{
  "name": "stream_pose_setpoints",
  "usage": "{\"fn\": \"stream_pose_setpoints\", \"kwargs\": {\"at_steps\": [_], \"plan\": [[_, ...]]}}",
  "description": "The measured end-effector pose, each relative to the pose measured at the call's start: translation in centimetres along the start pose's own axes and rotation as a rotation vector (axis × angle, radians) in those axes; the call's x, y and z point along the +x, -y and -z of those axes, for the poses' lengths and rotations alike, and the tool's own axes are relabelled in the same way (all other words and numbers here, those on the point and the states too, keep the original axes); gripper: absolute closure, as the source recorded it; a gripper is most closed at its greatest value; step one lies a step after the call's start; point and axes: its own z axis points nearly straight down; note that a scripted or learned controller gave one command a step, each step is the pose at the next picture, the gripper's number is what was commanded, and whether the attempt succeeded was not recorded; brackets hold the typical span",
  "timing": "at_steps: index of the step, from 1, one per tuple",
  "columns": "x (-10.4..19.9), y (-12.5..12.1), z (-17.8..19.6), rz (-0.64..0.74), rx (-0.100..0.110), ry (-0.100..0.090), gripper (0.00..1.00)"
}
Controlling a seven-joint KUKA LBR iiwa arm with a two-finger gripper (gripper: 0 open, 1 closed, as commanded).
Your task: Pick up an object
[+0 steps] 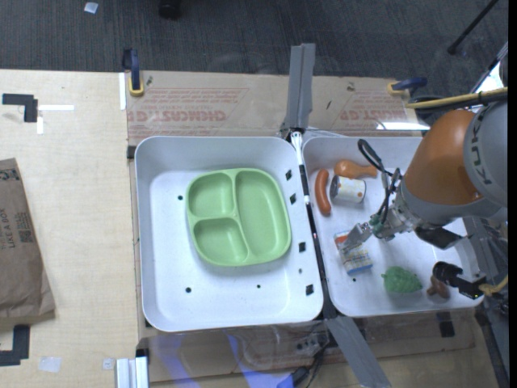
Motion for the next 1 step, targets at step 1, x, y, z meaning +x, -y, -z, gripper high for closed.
{"fn": "stream_pose_setpoints", "kwargs": {"at_steps": [1], "plan": [[-2.33, -7.41, 6.2, 0.053, 0.004, 0.001, 0.0]]}}
